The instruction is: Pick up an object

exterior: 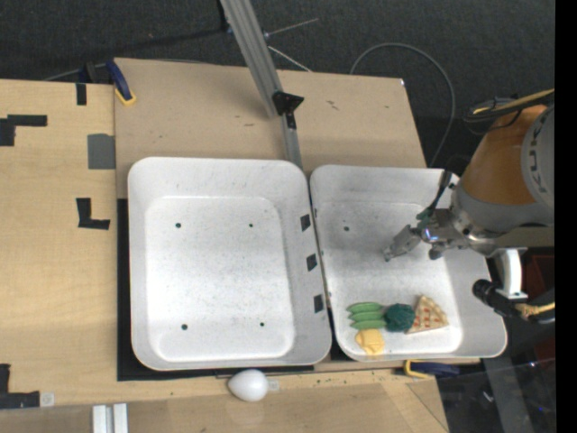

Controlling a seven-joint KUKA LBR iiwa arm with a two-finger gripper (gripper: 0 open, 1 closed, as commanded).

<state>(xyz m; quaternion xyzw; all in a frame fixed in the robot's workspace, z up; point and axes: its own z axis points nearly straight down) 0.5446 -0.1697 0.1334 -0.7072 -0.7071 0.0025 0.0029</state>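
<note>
A grey arm with an orange band reaches from the right over the right bin (361, 188), its gripper (394, 249) low above the bin's bare middle; whether the fingers are parted cannot be told, and nothing shows between them. Toy food clusters near the bin's front edge: green pea pod (365, 312), dark broccoli (398, 316), yellow piece (370, 339), pizza slice (428, 315). A white egg (248, 385) lies on the surface, in front of the left bin (144, 242).

A white egg-shaped thing (248, 385) lies on the worktop (54, 242) just below the left bin (140, 242), and a grey metal bar (255, 48) slants in from above
</note>
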